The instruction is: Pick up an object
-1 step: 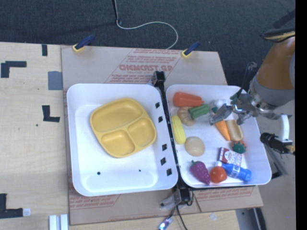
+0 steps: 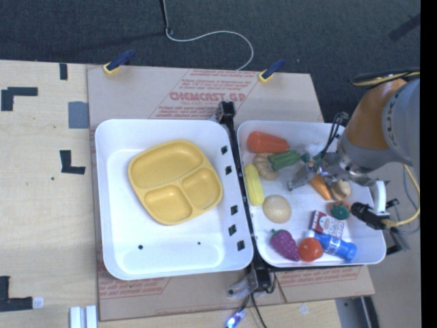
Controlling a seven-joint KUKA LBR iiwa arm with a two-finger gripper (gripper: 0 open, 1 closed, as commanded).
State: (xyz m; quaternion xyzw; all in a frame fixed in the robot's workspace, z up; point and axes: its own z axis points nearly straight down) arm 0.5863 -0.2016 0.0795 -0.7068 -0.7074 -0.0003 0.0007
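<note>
The arm (image 2: 382,125), grey with its orange band, reaches in over the right bin (image 2: 355,132) and bends down toward that bin's middle. This looks like the approach step of a pick: nothing is lifted, and the gripper (image 2: 305,174) sits low among the toy food. The metal fingers (image 2: 298,178) stand a little apart, pointing toward the bin's centre, with nothing visibly between them.

Taking the right bin as the landmark, the left bin (image 2: 116,238) lies beside it across the shared divider and holds a yellow sectioned plate (image 2: 175,181). Inside the right bin, the blue bottle (image 2: 336,243) lies along the near edge, the orange carrot piece (image 2: 267,142) near the far edge, and the yellow corn (image 2: 254,184) against the divider side. The green pepper (image 2: 285,159) sits just beside the fingertips, toward the far edge, and seems the likeliest target. The pale egg (image 2: 276,208) rests near the bin's centre, the purple grapes (image 2: 285,244) and red tomato (image 2: 309,249) at the near edge.

The next move, as I judge it, calls for settling the fingers around one piece and closing before any lift.
</note>
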